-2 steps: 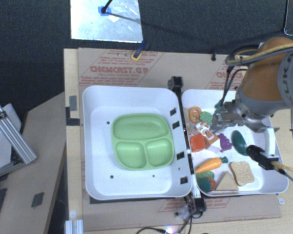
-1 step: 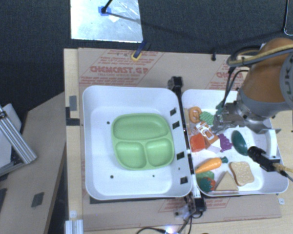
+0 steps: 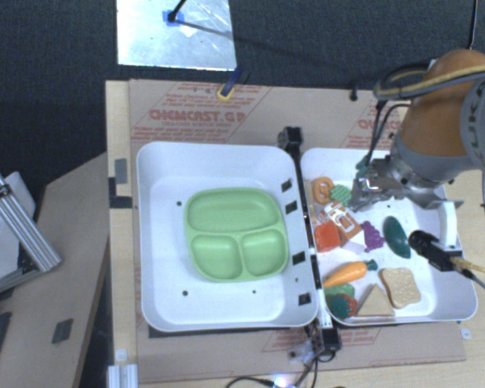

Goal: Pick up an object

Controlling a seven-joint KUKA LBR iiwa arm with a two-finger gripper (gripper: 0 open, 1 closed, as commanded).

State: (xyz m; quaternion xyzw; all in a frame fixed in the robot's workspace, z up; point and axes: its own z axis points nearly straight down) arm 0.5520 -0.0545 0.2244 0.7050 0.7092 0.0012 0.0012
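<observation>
Toys [image 3: 339,237] lie in the right bin [image 3: 461,301] on a cardboard-covered bench [image 3: 194,115]; the gripper [image 3: 362,191] hangs just above them, grip unclear.

The right bin [image 3: 461,297] is crowded: carrot [image 3: 345,273], bread [image 3: 400,286] and grapes [image 3: 373,236] lie close together. The left bin [image 3: 162,217] has open floor around the green tray [image 3: 236,233].

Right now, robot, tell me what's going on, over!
Gripper low in the right bin, above the toy food. Nothing seen held. Carrot and bread slice lie loose nearby. Green tray in left bin.
</observation>
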